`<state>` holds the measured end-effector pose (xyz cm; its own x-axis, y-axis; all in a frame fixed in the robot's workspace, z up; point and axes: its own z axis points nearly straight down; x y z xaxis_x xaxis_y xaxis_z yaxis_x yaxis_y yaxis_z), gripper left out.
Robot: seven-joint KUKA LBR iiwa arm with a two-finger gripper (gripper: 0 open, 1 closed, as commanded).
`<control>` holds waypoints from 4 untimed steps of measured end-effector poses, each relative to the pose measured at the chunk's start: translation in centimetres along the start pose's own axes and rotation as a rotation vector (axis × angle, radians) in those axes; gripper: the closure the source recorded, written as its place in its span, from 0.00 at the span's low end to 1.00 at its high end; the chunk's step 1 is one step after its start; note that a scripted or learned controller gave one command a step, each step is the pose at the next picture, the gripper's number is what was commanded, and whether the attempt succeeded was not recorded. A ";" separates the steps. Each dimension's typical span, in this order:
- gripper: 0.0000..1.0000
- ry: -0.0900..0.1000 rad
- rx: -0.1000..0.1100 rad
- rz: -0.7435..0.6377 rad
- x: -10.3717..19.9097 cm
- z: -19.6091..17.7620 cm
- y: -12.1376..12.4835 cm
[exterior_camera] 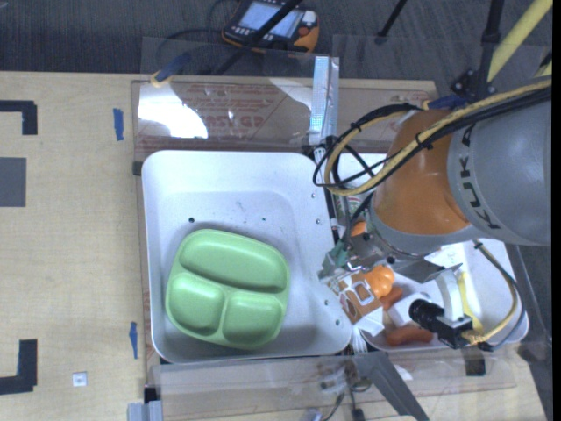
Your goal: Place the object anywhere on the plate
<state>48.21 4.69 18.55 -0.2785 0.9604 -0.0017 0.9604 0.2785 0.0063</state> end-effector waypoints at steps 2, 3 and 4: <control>1.00 0.001 0.007 -0.202 3.0 -4.6 5.8; 1.00 0.004 0.012 -0.292 9.3 -3.9 4.6; 1.00 0.003 0.005 -0.560 12.7 -6.2 3.9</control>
<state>48.36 17.99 24.71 -0.7464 0.6655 -0.0009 0.6655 0.7464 0.0002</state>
